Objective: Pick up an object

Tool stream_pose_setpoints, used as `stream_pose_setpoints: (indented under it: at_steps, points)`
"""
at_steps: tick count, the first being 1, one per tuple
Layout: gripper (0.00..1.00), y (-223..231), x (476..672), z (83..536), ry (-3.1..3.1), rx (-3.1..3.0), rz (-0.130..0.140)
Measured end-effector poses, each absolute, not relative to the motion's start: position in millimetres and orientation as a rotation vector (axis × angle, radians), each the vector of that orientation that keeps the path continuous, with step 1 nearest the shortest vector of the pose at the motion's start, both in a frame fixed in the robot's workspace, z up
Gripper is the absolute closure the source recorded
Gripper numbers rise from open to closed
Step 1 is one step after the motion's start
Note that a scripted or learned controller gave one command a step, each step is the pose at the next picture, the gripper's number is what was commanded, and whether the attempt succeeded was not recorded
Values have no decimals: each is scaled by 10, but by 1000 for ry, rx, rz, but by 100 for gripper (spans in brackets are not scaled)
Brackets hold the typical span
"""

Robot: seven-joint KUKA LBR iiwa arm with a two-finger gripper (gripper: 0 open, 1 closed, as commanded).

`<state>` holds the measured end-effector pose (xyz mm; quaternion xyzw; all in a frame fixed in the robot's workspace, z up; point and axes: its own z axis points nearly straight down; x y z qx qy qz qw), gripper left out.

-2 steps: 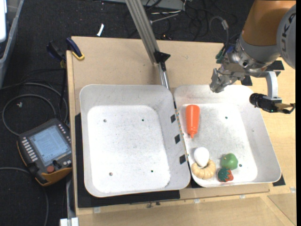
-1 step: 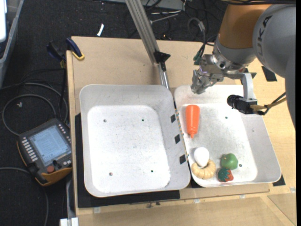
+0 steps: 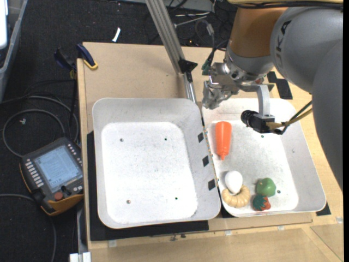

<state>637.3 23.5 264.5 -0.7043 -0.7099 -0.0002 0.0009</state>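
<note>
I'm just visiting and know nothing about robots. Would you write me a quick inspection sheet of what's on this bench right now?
Surface: wooden bench bearing a left bin and a right bin, both white, side by side.
Job's things: in the right bin, an orange carrot; nearer the front, a white egg, a tan squash-like piece, a green round piece and a small red and green piece.
Clutter: a clamp at the bench's far left corner.
Grippers: gripper hangs above the right bin's far left corner, holding nothing.
Cables: yellow cable over the arm; black cables on the floor.
Surroundings: handheld control pendant on the floor, left.
</note>
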Motion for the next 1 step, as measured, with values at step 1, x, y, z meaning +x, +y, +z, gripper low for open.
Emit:
stream_pose_setpoints:
  at_steps: [1]
  points:
    - [100, 750, 6338, 2598, -2229, -2211, 0]
